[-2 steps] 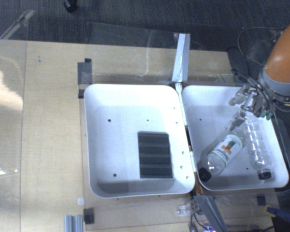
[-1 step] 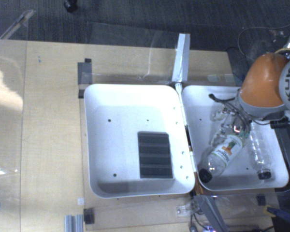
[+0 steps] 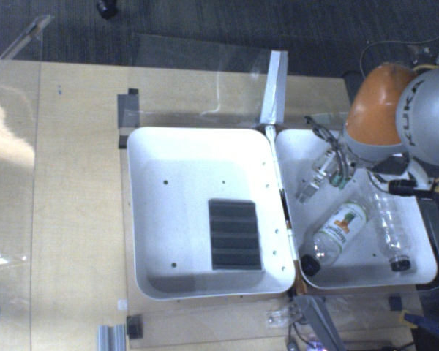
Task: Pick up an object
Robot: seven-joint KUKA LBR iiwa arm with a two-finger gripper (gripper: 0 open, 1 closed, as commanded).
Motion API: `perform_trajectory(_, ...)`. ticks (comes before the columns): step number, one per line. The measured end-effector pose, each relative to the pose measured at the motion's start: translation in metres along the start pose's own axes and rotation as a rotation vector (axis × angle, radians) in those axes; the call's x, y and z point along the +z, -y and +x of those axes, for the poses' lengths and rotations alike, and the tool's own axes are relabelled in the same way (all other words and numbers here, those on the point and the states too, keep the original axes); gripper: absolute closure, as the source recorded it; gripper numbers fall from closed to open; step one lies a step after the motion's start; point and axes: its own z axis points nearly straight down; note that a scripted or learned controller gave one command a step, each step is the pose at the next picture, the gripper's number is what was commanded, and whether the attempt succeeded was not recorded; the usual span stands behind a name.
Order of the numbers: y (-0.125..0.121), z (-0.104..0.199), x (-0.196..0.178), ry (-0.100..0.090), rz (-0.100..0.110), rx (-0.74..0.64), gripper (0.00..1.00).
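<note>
My gripper point(image 3: 312, 183) hangs over the upper left part of the right bin point(image 3: 424, 265), pointing down and to the left, with the orange band of the arm point(image 3: 377, 108) behind it. A clear plastic bottle with an orange and white label point(image 3: 338, 229) lies slanted just below the gripper, its black cap point(image 3: 308, 265) toward the bin's front left corner. A second clear bottle point(image 3: 390, 229) lies along the right side, with its dark cap point(image 3: 399, 264) toward the front. A black ribbed block point(image 3: 234, 234) lies flat in the left bin point(image 3: 154, 196). I see nothing held in the gripper.
A raised rim point(image 3: 284, 210) divides the two bins. A grey metal post point(image 3: 273, 93) stands behind that divide. Cables point(image 3: 417, 187) run off the wrist over the right bin's right side. Wooden bench top point(image 3: 58, 196) spreads to the left.
</note>
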Motion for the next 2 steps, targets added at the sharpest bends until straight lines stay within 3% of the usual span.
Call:
perform_trajectory(1,-0.032,-0.006,0.001,-0.002,0.001,0.187,0.00)
perform_trajectory(2,0.009,0.029,-0.048,-0.004,0.005,0.401,0.00)
